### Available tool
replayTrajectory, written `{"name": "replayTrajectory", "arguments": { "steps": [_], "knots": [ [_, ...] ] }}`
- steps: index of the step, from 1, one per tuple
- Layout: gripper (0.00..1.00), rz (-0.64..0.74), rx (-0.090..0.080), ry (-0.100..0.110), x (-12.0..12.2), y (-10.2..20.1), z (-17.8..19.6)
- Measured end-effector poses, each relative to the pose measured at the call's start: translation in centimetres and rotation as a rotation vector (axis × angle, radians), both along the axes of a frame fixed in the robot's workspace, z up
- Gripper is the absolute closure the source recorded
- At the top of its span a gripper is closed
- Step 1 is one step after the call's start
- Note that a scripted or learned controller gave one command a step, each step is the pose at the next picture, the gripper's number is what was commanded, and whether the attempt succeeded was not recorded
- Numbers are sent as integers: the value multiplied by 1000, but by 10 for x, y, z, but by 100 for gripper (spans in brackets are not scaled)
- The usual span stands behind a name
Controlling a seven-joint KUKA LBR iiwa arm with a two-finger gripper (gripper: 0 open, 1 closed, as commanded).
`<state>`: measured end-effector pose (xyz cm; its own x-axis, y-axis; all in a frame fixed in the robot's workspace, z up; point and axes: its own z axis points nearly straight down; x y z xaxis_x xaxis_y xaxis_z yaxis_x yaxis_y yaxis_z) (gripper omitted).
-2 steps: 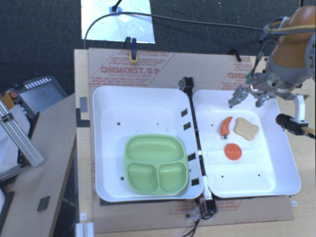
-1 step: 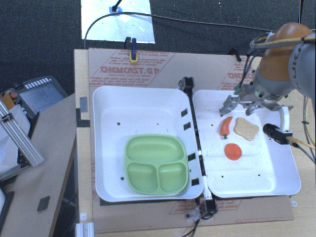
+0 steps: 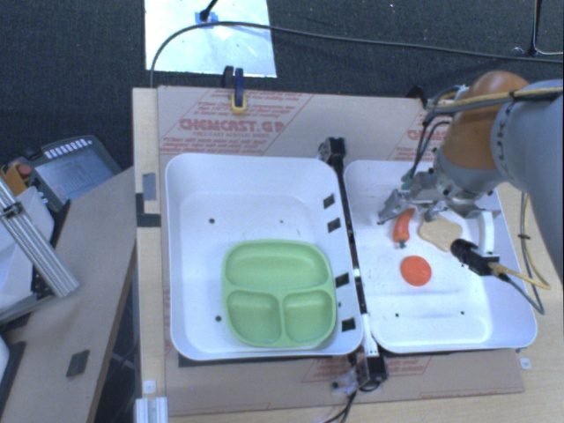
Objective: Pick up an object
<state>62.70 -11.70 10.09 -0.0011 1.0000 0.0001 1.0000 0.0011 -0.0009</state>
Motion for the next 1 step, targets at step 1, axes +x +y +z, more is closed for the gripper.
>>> {"name": "replayTrajectory", "arguments": {
  "steps": [1],
  "knots": [
    [100, 0, -1, -5, 1, 0, 14]
  ]
}}
